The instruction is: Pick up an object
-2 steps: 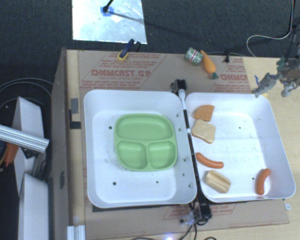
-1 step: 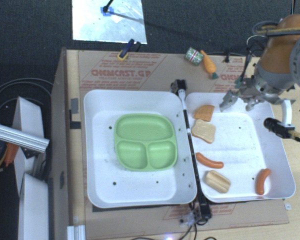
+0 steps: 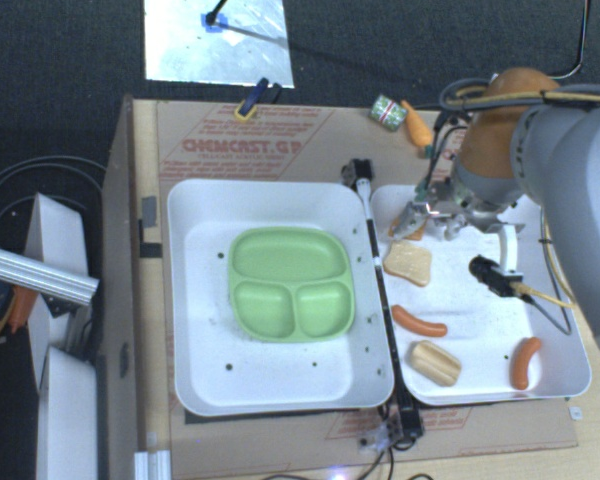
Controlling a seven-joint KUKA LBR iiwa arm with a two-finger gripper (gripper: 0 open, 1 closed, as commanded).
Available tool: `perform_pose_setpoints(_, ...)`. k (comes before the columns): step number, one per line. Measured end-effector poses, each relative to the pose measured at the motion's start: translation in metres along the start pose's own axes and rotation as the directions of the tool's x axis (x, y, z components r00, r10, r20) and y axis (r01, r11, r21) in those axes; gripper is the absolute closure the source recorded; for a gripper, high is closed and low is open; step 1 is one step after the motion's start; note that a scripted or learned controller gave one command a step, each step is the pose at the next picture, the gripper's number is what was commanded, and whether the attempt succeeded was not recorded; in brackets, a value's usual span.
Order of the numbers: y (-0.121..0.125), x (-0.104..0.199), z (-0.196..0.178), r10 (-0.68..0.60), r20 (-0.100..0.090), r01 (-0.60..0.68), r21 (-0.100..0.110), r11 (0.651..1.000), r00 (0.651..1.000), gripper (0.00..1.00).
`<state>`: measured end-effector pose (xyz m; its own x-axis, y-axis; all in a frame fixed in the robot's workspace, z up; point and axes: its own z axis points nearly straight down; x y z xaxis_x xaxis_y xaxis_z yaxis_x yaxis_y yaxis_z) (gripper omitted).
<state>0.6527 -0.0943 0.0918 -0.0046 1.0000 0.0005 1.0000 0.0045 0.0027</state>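
In the right bin (image 3: 570,368), at its far left part, the gripper (image 3: 432,218) hangs low over the floor; fingers' state I cannot tell, too blurred. Just near of it lies a toast slice (image 3: 408,264). Further near: a sausage (image 3: 419,322), a bread roll (image 3: 435,362) & another sausage (image 3: 523,362) at right. Left bin (image 3: 195,268) has a green divided plate (image 3: 290,282).

We are looking down on two white bins. The left bin (image 3: 195,368) is holding a green divided plate (image 3: 290,283). In the right bin (image 3: 570,368), the claw (image 3: 435,218) is hanging over the far-left corner, just beyond a toast slice (image 3: 408,264); nearer are lying a hot dog (image 3: 419,321), a bread roll (image 3: 435,362) and a sausage (image 3: 523,362).
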Motion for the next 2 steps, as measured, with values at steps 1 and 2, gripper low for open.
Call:
perform_pose_setpoints(1,0.017,0.011,0.007,-0.001,0.0,0.001,0.0,1.0,1.0,0.0)
perform_pose_setpoints(2,0.021,0.011,-0.009,-0.004,0.0,0.004,-0.012,1.0,1.0,1.0)
